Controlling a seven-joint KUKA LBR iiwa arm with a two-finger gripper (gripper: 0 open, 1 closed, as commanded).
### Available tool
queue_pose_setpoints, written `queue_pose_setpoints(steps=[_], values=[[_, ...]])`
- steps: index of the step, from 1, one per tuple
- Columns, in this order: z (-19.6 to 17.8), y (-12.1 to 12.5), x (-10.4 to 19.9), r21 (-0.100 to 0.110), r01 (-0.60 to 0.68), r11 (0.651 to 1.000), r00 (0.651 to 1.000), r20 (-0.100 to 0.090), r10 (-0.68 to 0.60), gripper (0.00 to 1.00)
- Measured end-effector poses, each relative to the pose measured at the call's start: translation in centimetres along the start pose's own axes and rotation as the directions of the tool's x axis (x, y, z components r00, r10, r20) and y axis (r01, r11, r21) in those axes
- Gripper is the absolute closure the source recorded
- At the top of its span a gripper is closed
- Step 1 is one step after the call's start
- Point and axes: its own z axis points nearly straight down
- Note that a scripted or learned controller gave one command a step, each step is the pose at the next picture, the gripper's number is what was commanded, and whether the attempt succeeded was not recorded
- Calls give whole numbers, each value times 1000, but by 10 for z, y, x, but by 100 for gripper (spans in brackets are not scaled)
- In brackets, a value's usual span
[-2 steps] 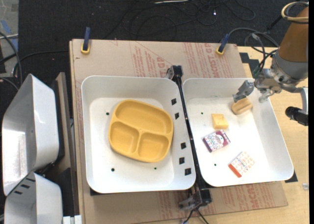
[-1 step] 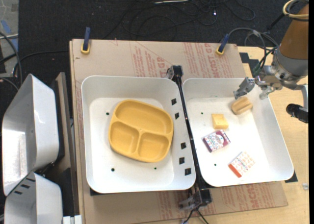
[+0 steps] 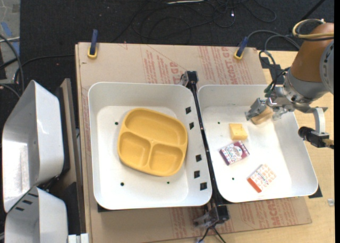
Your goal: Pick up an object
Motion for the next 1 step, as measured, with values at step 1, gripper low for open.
queue_pose_setpoints(steps=[1], values=[[43, 0, 0, -4, 1, 1000, 1000, 1, -1, 0]])
